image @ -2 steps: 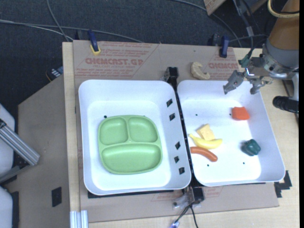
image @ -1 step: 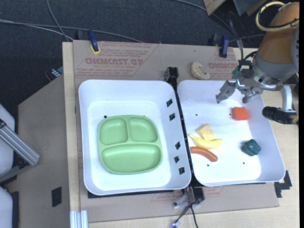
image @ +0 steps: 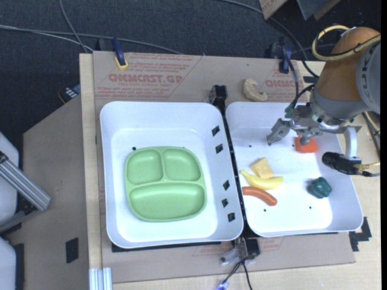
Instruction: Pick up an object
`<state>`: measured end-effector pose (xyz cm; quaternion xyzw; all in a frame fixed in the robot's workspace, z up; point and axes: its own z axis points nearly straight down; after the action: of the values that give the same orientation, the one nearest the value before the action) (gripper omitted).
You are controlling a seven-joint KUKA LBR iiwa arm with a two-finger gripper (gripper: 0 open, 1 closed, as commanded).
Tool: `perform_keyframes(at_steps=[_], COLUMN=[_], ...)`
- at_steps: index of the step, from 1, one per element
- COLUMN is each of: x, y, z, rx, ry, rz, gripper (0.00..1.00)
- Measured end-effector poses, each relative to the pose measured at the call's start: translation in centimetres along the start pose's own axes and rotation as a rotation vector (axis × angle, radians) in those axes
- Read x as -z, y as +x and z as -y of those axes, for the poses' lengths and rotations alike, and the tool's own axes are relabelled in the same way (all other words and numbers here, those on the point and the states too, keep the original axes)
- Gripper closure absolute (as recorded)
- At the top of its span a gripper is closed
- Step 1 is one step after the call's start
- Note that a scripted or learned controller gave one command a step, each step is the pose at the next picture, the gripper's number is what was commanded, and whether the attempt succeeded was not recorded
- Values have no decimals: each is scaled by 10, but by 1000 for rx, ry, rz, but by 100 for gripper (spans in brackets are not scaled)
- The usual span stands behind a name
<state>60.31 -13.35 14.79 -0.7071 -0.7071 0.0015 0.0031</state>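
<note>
Just beside your gripper (image: 294, 133), whose fingers spread wide and hold nothing, the orange piece (image: 306, 145) lies unlifted in the right bin (image: 290, 222), so the pick is not yet done.

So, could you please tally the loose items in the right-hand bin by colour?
Yellow: 2, cheese wedge and banana
Orange: 2, hot dog and piece below the gripper
Green: 1, dark lump
Total: 5
</note>
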Motion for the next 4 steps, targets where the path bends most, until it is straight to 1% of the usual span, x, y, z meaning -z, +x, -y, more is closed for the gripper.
perform_keyframes(at_steps=[1,2,3,4], x=[-48,-33,32,76], y=[5,4,3,3], z=[-8,-9,-12,-13], rx=[2,0,1,1], ry=[0,-7,-14,-13], rz=[0,1,4,3], gripper=[0,100,100,100])
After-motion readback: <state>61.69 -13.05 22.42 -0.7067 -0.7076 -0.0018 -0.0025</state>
